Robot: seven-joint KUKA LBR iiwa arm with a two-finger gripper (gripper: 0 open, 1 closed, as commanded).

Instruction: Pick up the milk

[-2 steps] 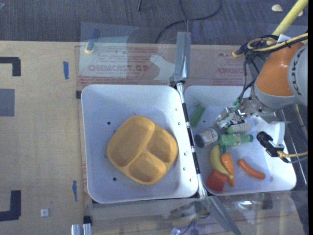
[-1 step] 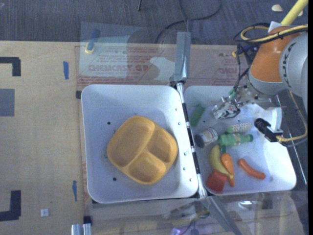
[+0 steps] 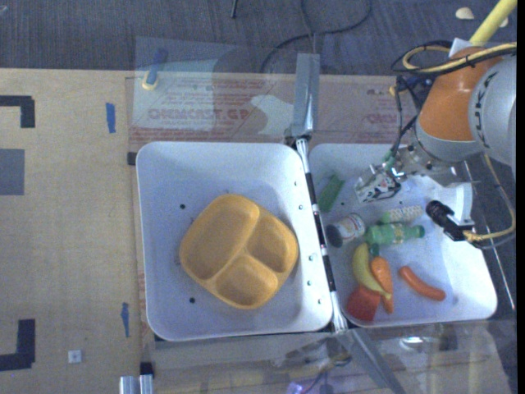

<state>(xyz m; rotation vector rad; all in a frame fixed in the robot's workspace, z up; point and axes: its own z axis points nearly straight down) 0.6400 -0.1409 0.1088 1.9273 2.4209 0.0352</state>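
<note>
The milk (image 3: 348, 227), as far as I can judge, is the small pale bottle with a dark cap lying on its side in the right bin (image 3: 480, 302), close to that bin's left wall at about nine o'clock from its centre; its label is too small to read, so the name is a guess. Touching or just beside it at three o'clock lies a green bottle (image 3: 394, 233), and at five o'clock a banana (image 3: 363, 268) and a carrot (image 3: 381, 279), with a red block (image 3: 363, 304) below them. A green pepper-like piece (image 3: 330, 193) sits at eleven o'clock from the milk, and an orange sausage (image 3: 422, 283) lies further off toward four o'clock. The gripper (image 3: 379, 182) hangs at about one o'clock from the milk, near but apart from it, over the upper part of the bin; whether its fingers are apart or together I cannot tell. Nothing is seen held. The left bin (image 3: 164, 179) carries a yellow divided tray (image 3: 238, 250). The step in hand looks like the approach. The next move calls for shifting toward seven o'clock, squaring across the bottle's narrow body, and descending without nudging the green bottle.
</note>
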